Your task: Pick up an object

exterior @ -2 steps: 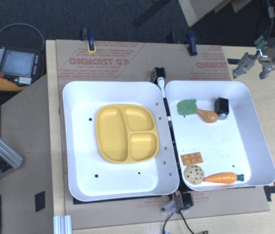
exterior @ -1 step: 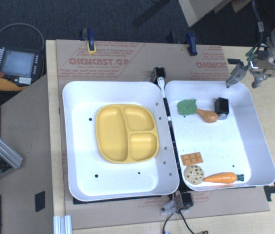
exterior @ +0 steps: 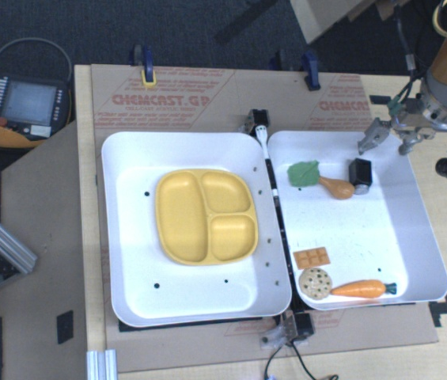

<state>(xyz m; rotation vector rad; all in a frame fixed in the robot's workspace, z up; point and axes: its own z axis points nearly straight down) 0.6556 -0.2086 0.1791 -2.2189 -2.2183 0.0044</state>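
Note:
The right bin (exterior: 413,228) holds a green leafy toy (exterior: 304,172), a tan drumstick (exterior: 338,187) and a small black block (exterior: 360,173) near its far side. At its near side lie a tan cracker (exterior: 312,256), a round speckled cookie (exterior: 315,282) and an orange carrot (exterior: 361,289). My gripper (exterior: 389,138) hangs over the far right corner of this bin, just beyond the black block. It is open, its two fingers spread with nothing between them.
A yellow divided plate (exterior: 206,214) lies in the middle of the left bin (exterior: 128,275). A raised divider (exterior: 272,204) separates the two bins. Clamps (exterior: 148,66) sit at the board's far edge, and a pendant (exterior: 25,105) lies off to the left.

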